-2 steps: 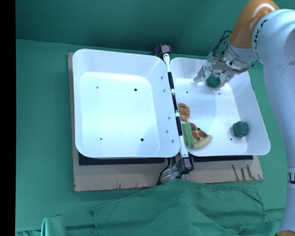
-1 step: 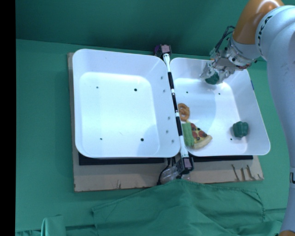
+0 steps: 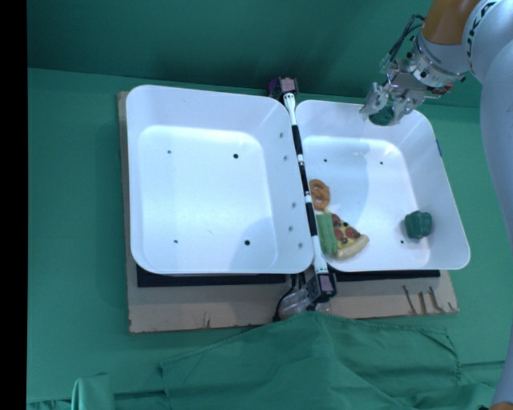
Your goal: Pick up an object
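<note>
Two shallow white bins lie side by side on a cardboard sheet (image 3: 200, 320) over green cloth. The left bin (image 3: 152, 112) and the right bin (image 3: 449, 240) meet along a black-and-white divider rod (image 3: 298, 156). The gripper (image 3: 390, 107) hangs above the far rim of the right bin, at the end of the grey arm with its orange band (image 3: 449, 20). A dark green object (image 3: 384, 117) sits between its fingers, raised clear of the bin floor; the fingers appear closed on it. Its form is too small to identify, though its colour matches the toy green pepper (image 3: 418, 225) resting near the right wall of the same bin.

Three further toys lie against the divider in the right bin: a pretzel-like ring (image 3: 320, 192), with a green pod-shaped piece (image 3: 326, 234) and a pizza slice (image 3: 349, 237) nearer the viewer, the latter two touching.

Handling, as a judgement: these are probably light, hollow plastic play foods, stiff rather than soft, with smooth surfaces that may slip under a pinch. The held object is best taken across its widest part, so that rounded sides do not squirt out of the fingers. The grasp seems to lie at the fingertips, so a loss during transport remains possible. The pick itself looks largely accomplished.
</note>
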